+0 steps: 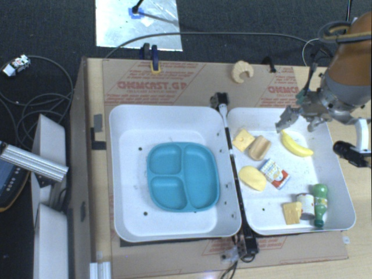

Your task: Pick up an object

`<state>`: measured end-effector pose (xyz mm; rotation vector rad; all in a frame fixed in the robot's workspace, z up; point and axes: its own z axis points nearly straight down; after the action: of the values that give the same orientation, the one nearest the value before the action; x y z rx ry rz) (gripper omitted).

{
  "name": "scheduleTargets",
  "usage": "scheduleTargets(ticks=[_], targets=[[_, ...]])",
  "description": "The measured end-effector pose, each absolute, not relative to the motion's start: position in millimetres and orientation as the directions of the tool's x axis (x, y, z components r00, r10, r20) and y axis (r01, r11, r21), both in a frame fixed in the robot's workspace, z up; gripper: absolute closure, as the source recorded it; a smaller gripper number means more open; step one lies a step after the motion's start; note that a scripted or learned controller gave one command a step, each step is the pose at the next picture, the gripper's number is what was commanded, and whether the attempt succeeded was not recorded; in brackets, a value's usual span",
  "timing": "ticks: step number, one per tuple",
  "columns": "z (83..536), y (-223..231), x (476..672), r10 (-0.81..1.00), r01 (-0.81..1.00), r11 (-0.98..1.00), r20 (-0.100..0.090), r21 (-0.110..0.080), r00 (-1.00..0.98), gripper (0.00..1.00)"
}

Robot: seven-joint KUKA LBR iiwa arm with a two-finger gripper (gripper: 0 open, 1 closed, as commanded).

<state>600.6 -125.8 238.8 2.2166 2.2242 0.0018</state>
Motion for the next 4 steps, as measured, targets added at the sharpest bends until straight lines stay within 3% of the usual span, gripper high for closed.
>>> scheduleTargets(ticks=[1,2,4], targets=[[157.8,-95.9,591.8,1.0,1.0,0.005,0.0,-0.002,-0.005,0.0],[84.0,-101.9,611.5,1.0,1.0,0.003,0.0,0.0,-0.003,0.0],[84.2,-96.9,535.7,1.0,1.0,0.001,0.0,0.001,-0.001,0.0]])
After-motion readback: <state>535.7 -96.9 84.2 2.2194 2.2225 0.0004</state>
